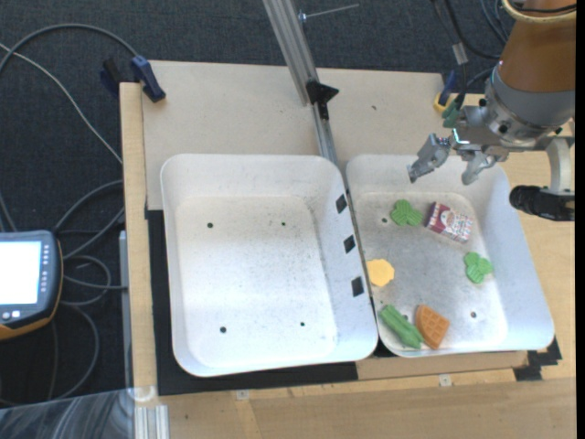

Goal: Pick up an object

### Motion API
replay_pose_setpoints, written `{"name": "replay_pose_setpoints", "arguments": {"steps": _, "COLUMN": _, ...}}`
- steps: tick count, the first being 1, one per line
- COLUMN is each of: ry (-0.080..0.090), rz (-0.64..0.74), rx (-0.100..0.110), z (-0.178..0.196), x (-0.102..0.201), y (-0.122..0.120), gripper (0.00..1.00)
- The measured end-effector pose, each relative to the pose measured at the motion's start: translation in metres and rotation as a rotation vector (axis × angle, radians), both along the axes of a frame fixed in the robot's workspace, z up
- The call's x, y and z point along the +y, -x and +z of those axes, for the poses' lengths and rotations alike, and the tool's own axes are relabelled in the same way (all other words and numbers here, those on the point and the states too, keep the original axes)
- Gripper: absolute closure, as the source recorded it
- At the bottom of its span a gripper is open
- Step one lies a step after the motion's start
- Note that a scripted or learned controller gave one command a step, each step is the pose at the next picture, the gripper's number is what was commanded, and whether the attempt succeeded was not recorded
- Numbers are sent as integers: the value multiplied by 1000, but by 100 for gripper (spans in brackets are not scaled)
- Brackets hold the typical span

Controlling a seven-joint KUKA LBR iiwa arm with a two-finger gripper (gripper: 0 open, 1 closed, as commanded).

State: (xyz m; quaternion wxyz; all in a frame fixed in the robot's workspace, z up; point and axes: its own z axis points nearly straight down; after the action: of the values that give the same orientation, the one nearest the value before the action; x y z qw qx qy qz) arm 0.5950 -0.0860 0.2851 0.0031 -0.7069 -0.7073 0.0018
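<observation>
My gripper point(451, 164) hangs above the far edge of the right bin point(521, 273), its two grey fingers spread apart with nothing between them. Below it in that bin lie a green toy point(406, 214) and a red and white packet point(449, 222). Farther forward rest another green piece point(477, 267), a yellow piece point(379, 272), a long green piece point(399, 326) and an orange waffle-like piece point(431, 326).
The left bin point(183, 190) sits beside the right one, with black clips along the shared wall. A slanted metal rail point(297, 53) crosses the bench at the back. Cables and a teach pendant point(26, 282) lie off the bench to the left.
</observation>
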Motion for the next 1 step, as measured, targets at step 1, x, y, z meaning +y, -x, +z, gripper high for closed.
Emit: {"name": "replay_pose_setpoints", "arguments": {"steps": 1, "ry": 0, "rz": 0, "rx": -4, "z": 2, "x": 0, "y": 0, "gripper": 0}}
